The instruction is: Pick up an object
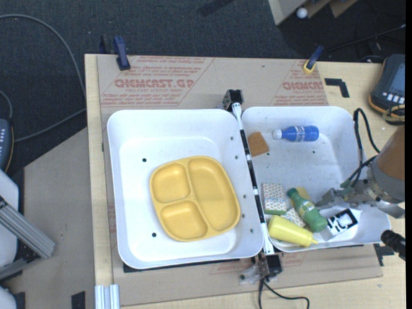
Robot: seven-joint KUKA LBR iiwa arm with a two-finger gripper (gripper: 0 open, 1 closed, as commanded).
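The green bottle [308,210] lies just left of the fingers [337,197]; their spread cannot be told.

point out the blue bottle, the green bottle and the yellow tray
blue bottle [300,133], camera view, middle of its blue body
green bottle [308,211], camera view, middle of its green body
yellow tray [215,195], camera view, bare floor of its largest compartment

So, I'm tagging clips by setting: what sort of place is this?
Probably a robotics lab test bench: a robot arm reaches over the right white bin, the left white bin sits alongside it, and a blue clamp grips the bench's printed cardboard sheet.
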